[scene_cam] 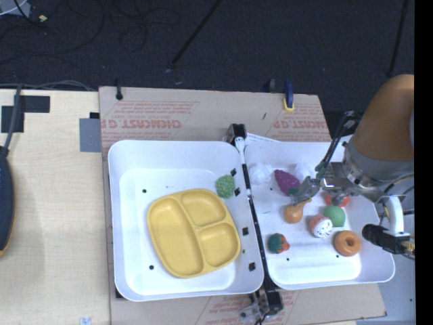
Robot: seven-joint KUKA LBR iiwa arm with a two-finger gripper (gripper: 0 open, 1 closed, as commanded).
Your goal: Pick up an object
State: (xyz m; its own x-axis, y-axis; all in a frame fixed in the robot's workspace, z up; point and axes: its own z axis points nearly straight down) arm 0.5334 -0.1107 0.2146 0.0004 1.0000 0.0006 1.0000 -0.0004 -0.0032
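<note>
Claw low in right bin, among crowded toys: purple grapes, orange pear, doughnut. Grip state: cannot tell. Risks: items sit close together, so the claw may nudge neighbours, catch two, or slip off rounded shapes.

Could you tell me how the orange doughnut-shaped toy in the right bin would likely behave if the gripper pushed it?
The doughnut toy lies flat on the right bin floor, so it would probably slide rather than roll. Its rounded, glossy-looking rim may slip from the gripper. It looks small, likely light.
</note>
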